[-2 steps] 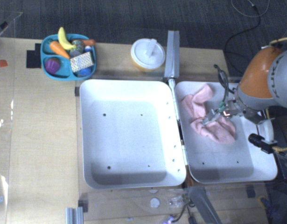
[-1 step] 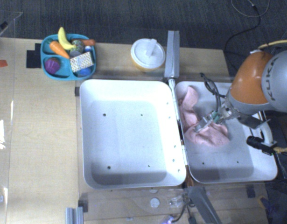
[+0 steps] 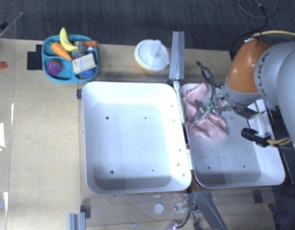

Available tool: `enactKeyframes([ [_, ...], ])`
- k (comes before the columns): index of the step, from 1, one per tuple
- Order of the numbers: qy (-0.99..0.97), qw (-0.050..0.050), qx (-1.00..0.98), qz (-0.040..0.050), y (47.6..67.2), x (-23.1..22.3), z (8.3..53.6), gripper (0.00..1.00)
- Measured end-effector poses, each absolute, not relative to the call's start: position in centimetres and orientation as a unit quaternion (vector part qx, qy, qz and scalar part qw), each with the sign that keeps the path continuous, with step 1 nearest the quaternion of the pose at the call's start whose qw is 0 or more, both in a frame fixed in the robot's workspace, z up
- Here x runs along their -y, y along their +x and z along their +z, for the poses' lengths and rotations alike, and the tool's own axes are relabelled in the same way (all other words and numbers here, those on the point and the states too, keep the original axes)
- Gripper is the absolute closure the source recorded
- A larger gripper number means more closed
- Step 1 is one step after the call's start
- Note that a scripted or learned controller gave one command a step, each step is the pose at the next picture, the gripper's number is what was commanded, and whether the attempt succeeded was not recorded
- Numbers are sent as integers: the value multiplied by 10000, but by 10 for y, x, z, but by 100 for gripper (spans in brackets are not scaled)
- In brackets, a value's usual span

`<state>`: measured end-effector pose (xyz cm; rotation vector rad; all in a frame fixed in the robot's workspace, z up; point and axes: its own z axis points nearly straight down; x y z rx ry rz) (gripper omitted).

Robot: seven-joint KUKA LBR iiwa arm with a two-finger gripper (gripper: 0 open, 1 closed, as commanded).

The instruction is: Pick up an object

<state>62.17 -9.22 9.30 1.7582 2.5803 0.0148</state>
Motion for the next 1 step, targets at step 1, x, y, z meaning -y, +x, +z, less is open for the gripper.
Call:
enactKeyframes([
  [1, 5600, 109, -8284, 76, 625, 89, 104, 100],
])
